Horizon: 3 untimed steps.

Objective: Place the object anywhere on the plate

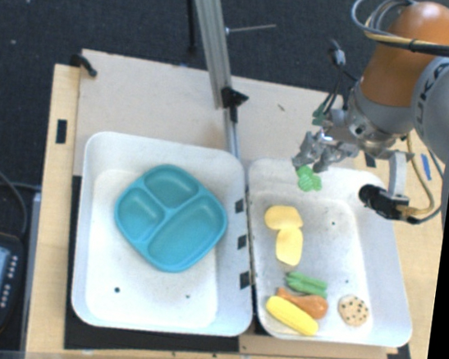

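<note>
Green and small, the object (pixel 309 179) hangs just under my gripper (pixel 313 164), over the twelve o'clock rim of the right bin (pixel 378 263). From this slant it looks pinched between the fingertips, the fingers drawn in on its top, though the grip is too small for me to be sure how much of it they have.

The blue plate (pixel 171 217) lies in the left bin (pixel 94 281), off toward eight o'clock from the gripper and well apart from it. I judge the carry is the risk: a shallow pinch on a lumpy toy could let it slip during the sideways swing, dropping it onto the divide between the bins or short of the plate.

The slanted metal post (pixel 215 40) stands at ten o'clock from the gripper, so a high, direct path might brush it. The plate's raised dividers could also tip the piece over its edge if released too near the rim.
</note>
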### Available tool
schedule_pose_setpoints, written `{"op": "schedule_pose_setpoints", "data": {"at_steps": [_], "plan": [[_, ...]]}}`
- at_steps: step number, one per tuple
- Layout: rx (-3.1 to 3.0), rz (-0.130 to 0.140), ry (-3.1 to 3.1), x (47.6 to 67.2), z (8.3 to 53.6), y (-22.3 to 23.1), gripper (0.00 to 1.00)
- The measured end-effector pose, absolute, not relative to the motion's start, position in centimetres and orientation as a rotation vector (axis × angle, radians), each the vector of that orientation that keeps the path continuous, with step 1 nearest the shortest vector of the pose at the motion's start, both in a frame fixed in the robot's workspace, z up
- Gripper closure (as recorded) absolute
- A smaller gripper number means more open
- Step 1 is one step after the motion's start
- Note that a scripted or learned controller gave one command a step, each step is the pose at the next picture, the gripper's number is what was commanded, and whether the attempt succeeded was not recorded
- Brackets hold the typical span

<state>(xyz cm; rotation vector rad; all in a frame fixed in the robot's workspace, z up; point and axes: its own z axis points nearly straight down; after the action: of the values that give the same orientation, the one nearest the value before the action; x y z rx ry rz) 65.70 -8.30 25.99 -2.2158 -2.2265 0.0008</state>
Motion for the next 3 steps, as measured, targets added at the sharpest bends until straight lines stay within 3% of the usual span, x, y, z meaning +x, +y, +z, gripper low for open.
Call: {"op": "schedule_pose_setpoints", "data": {"at_steps": [1, 3], "plan": [[-2.214, 0.000, -2.228, 65.2, 25.3, -2.8, 1.00], [-2.211, -0.002, -2.229, 61.8, 25.8, 7.2, 1.00]]}}
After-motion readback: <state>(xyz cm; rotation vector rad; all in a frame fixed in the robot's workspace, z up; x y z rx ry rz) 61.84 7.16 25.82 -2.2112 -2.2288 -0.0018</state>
